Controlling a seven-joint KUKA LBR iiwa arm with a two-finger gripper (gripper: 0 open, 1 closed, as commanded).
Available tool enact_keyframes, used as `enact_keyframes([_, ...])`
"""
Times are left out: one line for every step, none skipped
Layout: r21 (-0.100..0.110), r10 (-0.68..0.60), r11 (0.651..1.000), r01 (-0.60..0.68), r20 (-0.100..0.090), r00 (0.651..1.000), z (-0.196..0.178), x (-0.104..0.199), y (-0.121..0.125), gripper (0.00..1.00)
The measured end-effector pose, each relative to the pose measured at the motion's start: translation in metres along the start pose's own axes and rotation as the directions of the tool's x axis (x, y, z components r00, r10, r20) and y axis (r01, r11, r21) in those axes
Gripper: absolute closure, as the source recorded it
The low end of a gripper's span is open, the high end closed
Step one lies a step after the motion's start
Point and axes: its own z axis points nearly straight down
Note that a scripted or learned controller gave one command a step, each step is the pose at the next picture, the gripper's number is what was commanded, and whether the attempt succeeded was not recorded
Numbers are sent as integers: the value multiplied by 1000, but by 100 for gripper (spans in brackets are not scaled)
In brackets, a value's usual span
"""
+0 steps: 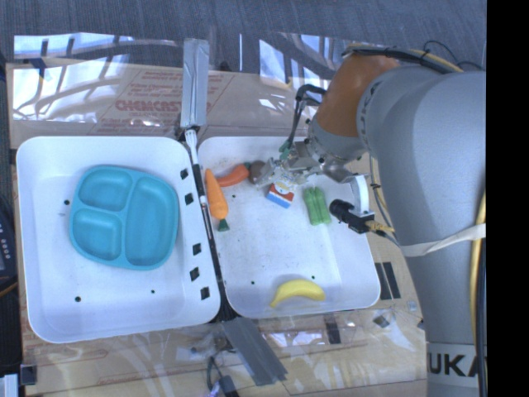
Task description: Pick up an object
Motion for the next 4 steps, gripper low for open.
enact_keyframes([-3,-6,1000,6,3,1000,-12,0,2,100])
enact_keyframes([-2,-6,1000,6,3,1000,-11,0,2,0])
enact_keyframes([-10,44,999,-44,2,999,-3,-2,-11,0])
enact_keyframes([-9,39,999,-39,2,999,-13,-1,-10,100])
